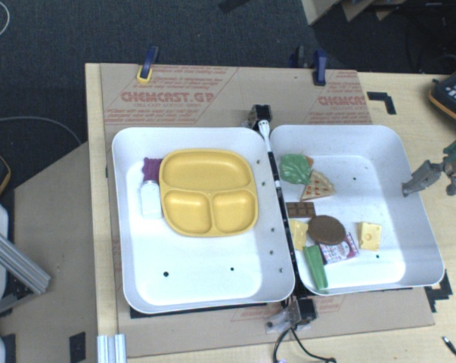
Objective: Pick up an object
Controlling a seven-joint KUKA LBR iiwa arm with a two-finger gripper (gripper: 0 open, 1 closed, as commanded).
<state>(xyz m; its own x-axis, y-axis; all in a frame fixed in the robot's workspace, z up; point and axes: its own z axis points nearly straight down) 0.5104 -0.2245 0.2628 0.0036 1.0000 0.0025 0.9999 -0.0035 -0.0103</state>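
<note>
The right bin (409, 225) lies under the gripper (429, 190), which hangs over that bin's far-right rim. The bin's right half is mostly bare white, so there is open room just left of and below the fingers (413, 186). The things to pick crowd the side away from them. The cheese wedge (370, 235) is the nearest, down and left of the fingers and well apart from them. Further left sit a brown disc (327, 229) resting on a red-and-white packet (341, 251), a green stick (315, 267) by the near rim, a yellow piece (298, 233), a brown bar (300, 209), a pizza-like slice (318, 186) and a crumpled green item (294, 167).

Beyond the shared wall, far left of the fingers, the left bin (197, 278) holds a yellow divided plate (209, 190). A purple item (152, 169) and a white item (150, 199) sit at the plate's left edge. That bin's near half is bare.

Both bins sit on a pale worktop (107, 203) with red print. A blue clamp (318, 66) and a yellow-tipped clamp (146, 68) grip its far edge. Dark floor (61, 21) surrounds it.

The arm comes in at the right edge, with only its end in sight. The fingers seem spread apart, one slanting down and left over the rim, and nothing sits between them. They are small and partly cut off, so this is not certain.
</note>
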